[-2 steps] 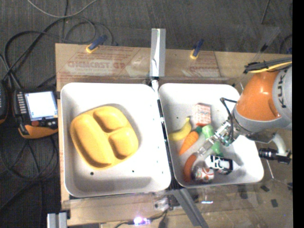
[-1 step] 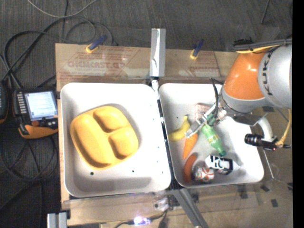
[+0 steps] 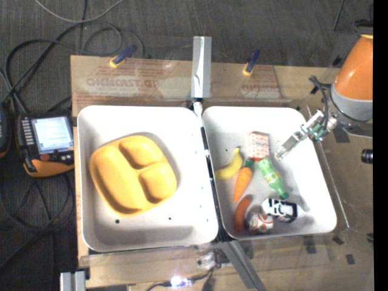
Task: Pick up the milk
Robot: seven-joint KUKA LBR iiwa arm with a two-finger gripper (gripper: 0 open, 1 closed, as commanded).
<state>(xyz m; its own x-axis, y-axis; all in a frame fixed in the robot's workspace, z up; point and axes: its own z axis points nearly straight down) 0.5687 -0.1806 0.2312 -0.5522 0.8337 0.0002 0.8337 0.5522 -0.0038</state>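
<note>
Bins (image 3: 91, 180): two; milk (image 3: 280, 209): one

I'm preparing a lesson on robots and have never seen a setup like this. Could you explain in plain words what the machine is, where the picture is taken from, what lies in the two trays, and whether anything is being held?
One fixed camera looks down at a slant on a bench. The machine is a robot arm, grey with an orange band, reaching in from the right. At its end is a gripper, hanging over the right bin; nothing shows between its fingers. That bin holds toy food: a banana, a carrot, a green bottle, a small orange-and-white box, a black-and-white carton, probably the milk, and two more items beside it. The left bin holds a yellow divided plate.
</note>
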